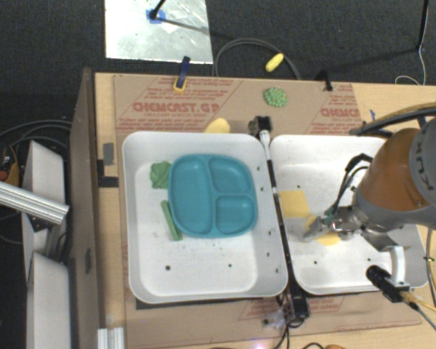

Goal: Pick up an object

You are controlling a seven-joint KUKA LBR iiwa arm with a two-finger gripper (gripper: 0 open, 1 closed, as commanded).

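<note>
Yellow pieces lay in the right bin, near its left wall. Claw low just beside them, over a small yellow bit; grip state impossible to tell. Teal divided plate in the left bin.

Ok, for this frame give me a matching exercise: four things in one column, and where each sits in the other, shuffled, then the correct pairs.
Things:
1. blue divided plate
2. yellow square piece
3. green round object
4. gripper

Places:
A. on the cardboard behind the bins
B. in the left bin
C. low inside the right bin, beside a small yellow item
D. in the right bin near the divider between the bins

Pairs: 1-B, 2-D, 3-A, 4-C
</note>
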